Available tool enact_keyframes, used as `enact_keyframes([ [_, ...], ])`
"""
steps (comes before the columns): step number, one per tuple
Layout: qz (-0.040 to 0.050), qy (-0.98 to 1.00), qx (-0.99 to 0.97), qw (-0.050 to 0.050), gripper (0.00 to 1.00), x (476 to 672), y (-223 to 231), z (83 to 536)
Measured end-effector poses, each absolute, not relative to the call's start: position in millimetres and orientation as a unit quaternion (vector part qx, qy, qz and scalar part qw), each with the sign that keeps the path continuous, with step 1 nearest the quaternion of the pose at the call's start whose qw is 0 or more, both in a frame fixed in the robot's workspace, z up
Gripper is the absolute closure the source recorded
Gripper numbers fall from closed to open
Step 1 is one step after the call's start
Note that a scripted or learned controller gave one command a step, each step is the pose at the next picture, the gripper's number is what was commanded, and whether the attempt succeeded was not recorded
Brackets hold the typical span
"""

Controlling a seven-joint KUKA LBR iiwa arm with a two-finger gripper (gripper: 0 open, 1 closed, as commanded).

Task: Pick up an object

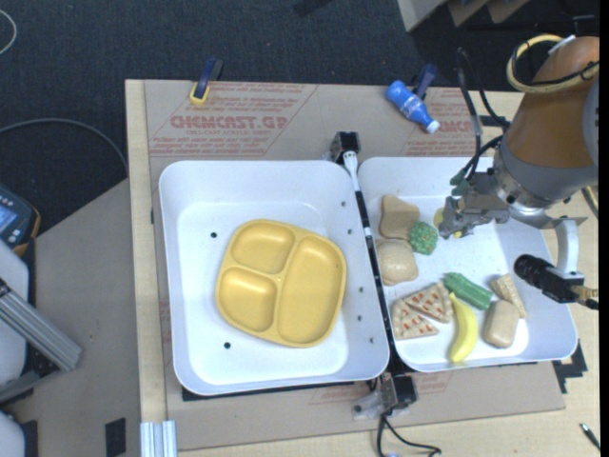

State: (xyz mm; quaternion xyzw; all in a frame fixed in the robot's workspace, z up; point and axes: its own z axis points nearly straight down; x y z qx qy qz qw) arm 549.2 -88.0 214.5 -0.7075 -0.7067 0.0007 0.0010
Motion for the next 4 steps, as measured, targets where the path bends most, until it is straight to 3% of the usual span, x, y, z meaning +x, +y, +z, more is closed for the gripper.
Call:
enact_keyframes([
  [1, -0.0013, -0.707, -0.707, -0.002, 1.0, 547.0, -85, 235],
  [2, 0.0012, -0.707, -0.707, 0.002, 1.0, 551.3, -90, 214],
  [4, -0.0008, -0.708, -0.707, -0.001, 1.0, 540.6, -85, 231],
])
